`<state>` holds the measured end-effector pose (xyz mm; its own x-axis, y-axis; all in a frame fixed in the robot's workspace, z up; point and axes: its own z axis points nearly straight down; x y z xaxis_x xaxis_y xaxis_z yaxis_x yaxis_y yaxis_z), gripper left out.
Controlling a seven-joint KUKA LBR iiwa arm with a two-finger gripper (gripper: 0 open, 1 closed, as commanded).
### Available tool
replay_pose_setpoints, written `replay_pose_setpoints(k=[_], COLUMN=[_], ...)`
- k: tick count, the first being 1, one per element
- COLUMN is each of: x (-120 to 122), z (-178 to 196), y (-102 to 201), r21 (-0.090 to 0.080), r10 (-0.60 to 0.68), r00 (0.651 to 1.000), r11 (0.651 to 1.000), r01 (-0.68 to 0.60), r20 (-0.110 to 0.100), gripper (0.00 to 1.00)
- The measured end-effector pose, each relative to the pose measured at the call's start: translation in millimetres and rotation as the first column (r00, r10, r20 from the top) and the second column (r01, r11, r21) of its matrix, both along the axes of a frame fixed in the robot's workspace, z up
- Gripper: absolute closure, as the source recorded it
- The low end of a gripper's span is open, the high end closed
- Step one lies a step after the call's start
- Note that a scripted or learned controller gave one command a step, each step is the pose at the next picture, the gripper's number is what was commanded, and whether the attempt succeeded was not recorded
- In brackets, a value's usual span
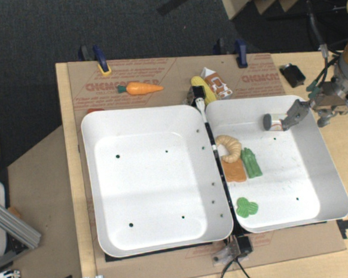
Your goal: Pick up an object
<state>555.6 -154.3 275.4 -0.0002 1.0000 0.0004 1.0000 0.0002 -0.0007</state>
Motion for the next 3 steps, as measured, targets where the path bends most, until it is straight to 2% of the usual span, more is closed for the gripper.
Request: replay_pose_setpoints(k=[1, 2, 3], x=[7.1, 3.1, 37.7], z=[-104.6, -194.7, -189.2], y=[63.3, 54.4, 62.8], r21=[0.005, 0.002, -0.002], r10=[0.006, -0.004, 0.002], r00=[1.000, 1.000, 1.000], r11=[1.000, 1.000, 1.000], r01=[-0.006, 0.004, -0.002], r20=[-0.011, -0.002, 0.006], gripper=[0.00, 0.00, 0.00])
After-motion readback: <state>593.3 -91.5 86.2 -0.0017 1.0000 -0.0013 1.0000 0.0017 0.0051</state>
